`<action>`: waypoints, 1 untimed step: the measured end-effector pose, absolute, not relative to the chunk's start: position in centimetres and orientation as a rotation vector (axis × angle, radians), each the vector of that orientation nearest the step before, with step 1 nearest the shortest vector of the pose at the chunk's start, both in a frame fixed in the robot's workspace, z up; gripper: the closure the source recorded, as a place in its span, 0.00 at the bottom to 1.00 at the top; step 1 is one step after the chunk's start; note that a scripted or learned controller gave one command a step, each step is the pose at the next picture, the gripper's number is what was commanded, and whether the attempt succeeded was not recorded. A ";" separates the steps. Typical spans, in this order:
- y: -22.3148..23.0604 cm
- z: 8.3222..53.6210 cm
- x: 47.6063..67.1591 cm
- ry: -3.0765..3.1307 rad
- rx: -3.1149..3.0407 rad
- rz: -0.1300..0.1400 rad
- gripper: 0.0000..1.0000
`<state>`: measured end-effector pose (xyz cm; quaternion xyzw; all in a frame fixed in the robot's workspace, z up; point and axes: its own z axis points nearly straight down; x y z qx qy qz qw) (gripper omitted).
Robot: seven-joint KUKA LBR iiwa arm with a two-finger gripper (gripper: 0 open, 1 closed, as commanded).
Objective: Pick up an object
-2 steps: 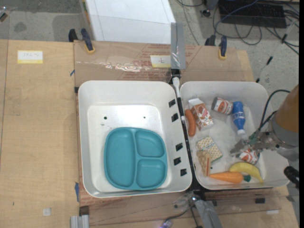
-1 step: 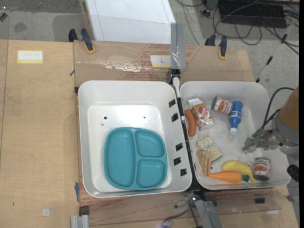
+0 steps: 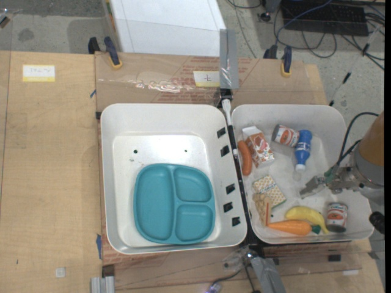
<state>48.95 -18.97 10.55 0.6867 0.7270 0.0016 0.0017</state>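
Carrot point(image 3: 288, 227) and banana point(image 3: 304, 213) lie just below the jaws, which stand apart and grip nothing. Gripper point(image 3: 308, 188) hovers low inside the right bin point(image 3: 342, 118), angled leftward, likely lining up on the banana; blue bottle point(image 3: 302, 149) sits above.

One fixed camera looks down at a slant on the desk point(image 3: 49, 163), both white bins point(image 3: 116, 163) in view.
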 end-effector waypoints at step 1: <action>-18.7 11.3 57.9 2.429 1.989 0.002 0.00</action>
